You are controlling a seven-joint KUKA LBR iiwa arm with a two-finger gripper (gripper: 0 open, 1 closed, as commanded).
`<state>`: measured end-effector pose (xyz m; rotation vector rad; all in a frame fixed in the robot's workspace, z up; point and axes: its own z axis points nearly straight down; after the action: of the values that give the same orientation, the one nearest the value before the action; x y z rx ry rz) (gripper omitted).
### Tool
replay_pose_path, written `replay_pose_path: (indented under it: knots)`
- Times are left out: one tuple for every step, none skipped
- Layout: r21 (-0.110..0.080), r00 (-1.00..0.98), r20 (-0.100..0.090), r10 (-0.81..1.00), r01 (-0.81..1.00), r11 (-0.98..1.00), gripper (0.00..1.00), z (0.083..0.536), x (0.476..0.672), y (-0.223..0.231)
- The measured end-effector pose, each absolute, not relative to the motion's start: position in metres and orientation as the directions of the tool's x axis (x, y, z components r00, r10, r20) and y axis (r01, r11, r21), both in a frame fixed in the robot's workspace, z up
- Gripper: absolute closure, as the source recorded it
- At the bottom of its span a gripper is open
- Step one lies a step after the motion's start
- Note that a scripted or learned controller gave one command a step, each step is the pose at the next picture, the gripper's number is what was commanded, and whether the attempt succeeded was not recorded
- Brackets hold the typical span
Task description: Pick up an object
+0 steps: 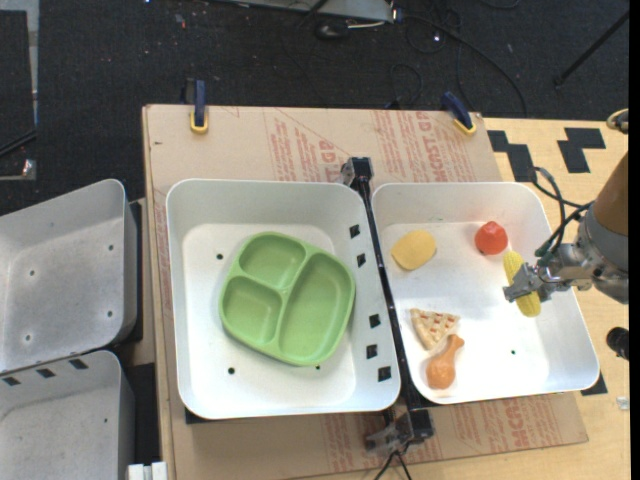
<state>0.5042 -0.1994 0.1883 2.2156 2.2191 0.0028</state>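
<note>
Gripper [524, 290] hangs low at the right bin's [560, 368] right wall, right over the yellow corn cob [518, 273] beside the tomato [490, 238], jaw state impossible to tell.

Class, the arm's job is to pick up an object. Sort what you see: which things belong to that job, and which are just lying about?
Belong to the job:
claw
corn cob, beside the claw
tomato
yellow lump
pizza slice
drumstick

Just lying about:
green divided plate
clamps
</note>
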Motion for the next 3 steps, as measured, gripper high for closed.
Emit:
replay_pose_path:
  knots:
    - [0.006, -0.002, -0.003, 1.0, 1.0, 0.002, 1.0, 0.245, 0.496, -0.2]
    - [0.006, -0.004, -0.003, 1.0, 1.0, 0.004, 1.0, 0.294, 0.498, -0.2]
    - [0.0, -0.008, 0.001, 1.0, 1.0, 0.008, 1.0, 0.282, 0.513, -0.144]
